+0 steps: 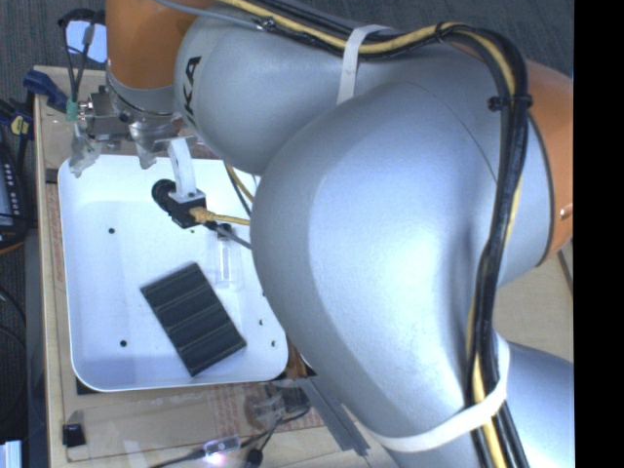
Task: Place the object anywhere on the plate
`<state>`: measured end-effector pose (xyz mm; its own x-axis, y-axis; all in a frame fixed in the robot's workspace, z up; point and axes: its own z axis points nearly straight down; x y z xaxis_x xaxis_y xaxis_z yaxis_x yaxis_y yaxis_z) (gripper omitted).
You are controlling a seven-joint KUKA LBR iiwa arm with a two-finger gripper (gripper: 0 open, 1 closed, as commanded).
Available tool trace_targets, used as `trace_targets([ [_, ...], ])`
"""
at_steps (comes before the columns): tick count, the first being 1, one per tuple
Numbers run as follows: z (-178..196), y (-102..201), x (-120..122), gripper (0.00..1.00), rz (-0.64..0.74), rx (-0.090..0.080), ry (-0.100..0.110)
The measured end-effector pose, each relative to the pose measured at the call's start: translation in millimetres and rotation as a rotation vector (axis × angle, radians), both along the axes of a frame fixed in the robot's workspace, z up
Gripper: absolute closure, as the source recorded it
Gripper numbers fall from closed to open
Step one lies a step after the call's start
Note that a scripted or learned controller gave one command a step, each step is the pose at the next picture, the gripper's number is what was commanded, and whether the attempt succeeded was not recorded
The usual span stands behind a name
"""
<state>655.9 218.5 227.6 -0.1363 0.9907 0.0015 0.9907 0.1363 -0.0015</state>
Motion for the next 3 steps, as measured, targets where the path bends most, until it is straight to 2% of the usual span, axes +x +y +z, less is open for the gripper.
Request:
trace_targets([
  [1, 9.8, 1.5, -0.1, 1.0, 0.006, 0.001, 0.0],
  [2, -18.8, -8.9, -0.4, 1.0, 0.324, -0.001, 0.002],
  [3, 6.8, -55.6, -50.9, 1.0, 0.944, -0.001, 0.0],
])
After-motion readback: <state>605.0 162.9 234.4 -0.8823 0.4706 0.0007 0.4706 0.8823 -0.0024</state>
